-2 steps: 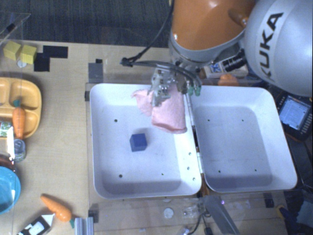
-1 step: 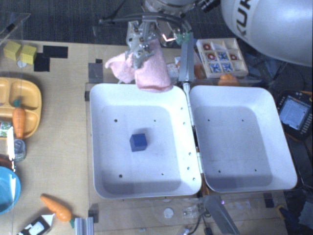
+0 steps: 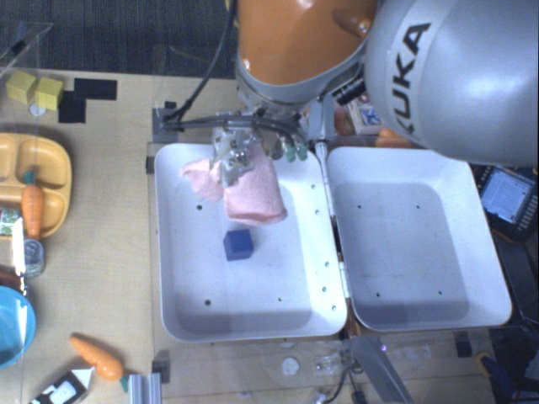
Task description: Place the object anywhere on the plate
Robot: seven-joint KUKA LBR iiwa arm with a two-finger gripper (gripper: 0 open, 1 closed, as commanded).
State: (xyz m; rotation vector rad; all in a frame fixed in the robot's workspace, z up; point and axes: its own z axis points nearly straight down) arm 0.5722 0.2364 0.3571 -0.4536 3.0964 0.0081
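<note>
Hanging over the far part of the left bin [image 3: 181, 310], the end effector [image 3: 236, 154] sits right at the pink cloth [image 3: 253, 192], likely to grab it. I cannot tell if it is clamped on the cloth. The cloth is soft, crumpled and light pink. A small blue block [image 3: 238, 244] lies just nearer.

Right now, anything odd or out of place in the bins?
Yes. A pink cloth lies crumpled at the back of the left bin, bunched up under the gripper rather than flat. A blue cube sits loose just in front of it, apart from the cloth.
</note>
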